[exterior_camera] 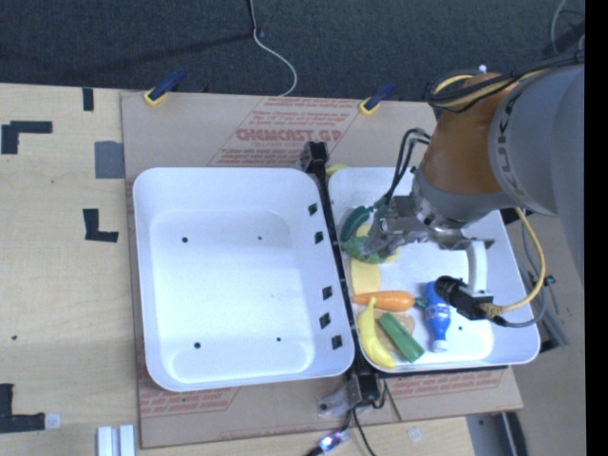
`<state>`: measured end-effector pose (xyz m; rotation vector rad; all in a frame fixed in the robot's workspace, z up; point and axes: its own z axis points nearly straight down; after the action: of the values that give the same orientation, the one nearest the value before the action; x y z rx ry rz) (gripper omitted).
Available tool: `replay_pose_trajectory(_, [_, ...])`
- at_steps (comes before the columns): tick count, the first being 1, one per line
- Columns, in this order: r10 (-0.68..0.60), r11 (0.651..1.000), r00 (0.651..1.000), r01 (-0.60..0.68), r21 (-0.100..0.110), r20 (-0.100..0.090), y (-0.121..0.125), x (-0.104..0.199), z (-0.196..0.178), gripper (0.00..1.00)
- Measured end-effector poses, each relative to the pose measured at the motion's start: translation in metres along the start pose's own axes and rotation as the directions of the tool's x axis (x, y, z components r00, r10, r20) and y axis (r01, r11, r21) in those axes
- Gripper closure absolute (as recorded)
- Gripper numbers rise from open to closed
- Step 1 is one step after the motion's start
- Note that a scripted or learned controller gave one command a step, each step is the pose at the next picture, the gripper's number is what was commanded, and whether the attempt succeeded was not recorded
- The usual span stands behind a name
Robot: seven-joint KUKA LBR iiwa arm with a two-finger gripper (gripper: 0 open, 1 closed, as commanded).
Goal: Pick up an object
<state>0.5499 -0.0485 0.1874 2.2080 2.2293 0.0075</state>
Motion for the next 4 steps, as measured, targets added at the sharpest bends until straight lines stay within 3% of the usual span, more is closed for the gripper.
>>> replay_pose_trajectory(1, [0.008,1.000,1.000,-0.008,0.010,0.000,-0.021,0.004,-0.001,1.00])
replay_pose_trajectory(2, [0.002,1.000,1.000,-0.002,-0.015,0.001,0.058,0.042,-0.199,1.00])
replay_pose_trajectory(3, [0.001,1.000,1.000,-0.001,-0.001,-0.001,0.074,0.107,-0.253,1.00])
replay_pose_trajectory(4, [0.005,1.000,1.000,-0.005,-0.005,-0.001,0.085,0.129,-0.353,1.00])
